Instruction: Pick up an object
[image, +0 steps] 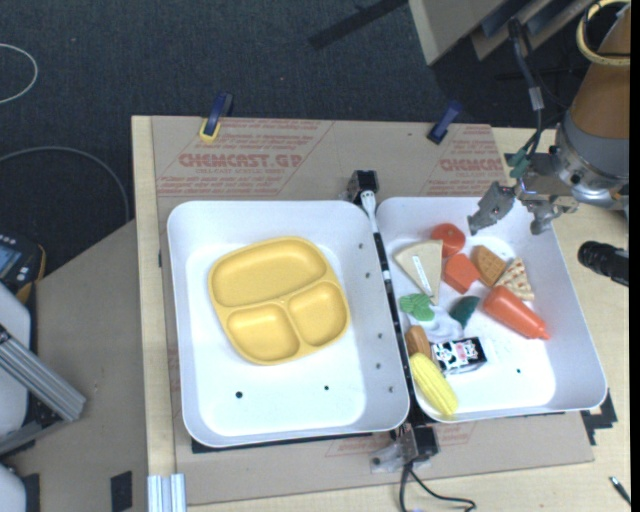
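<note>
The right bin (570, 370) holds several toy foods: a red tomato (448, 238), a pale cheese wedge (420, 265), a red-orange block (461, 272), a bread piece (489, 264), a pizza slice (518, 278), an orange carrot (515, 312), green broccoli (417, 306), a yellow corn cob (433, 386) and a black-and-white piece (459, 353). My gripper (512, 220) hangs above the bin's far edge, just beyond the tomato and bread. It is open, with nothing between its fingers.
A yellow divided plate (278, 298) lies in the left bin (200, 400). A black divider clip (364, 186) sits between the bins at the back. Blue clamps (213, 117) hold the cardboard base. The arm comes in from the upper right.
</note>
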